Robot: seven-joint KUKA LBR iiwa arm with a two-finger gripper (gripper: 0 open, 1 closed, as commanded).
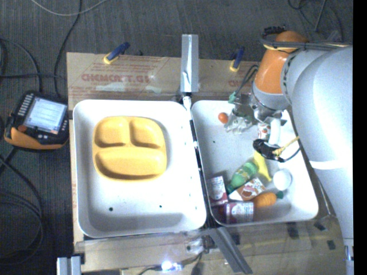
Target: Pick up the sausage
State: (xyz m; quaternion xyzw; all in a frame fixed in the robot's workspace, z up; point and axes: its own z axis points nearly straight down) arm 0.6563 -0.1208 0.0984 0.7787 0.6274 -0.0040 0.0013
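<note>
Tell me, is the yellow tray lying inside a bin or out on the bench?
Inside. The yellow tray lies flat in the left bin, with the bin's white floor showing all around it.

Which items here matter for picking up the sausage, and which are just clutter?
For the job: pincer over the right bin; dark red cylinder at the bin's near edge, probably the sausage.

Lying about: yellow tray in the left bin, green bottle, carrot, small red ball.
</note>
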